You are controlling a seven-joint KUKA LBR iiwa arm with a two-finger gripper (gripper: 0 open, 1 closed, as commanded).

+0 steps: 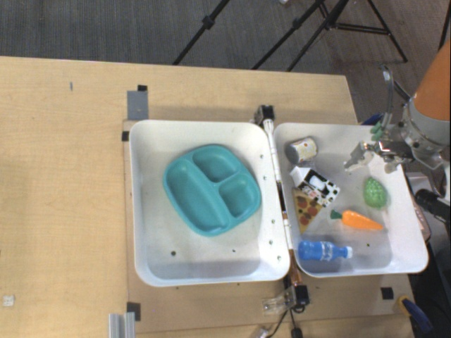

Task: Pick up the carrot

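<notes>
Carrot | right bin | between green ball, blue bottle

A robotics lab: plywood bench, white bins, tripod legs on carpet.

Light wooden bench, two white bins side by side, left bin, right bin
</notes>
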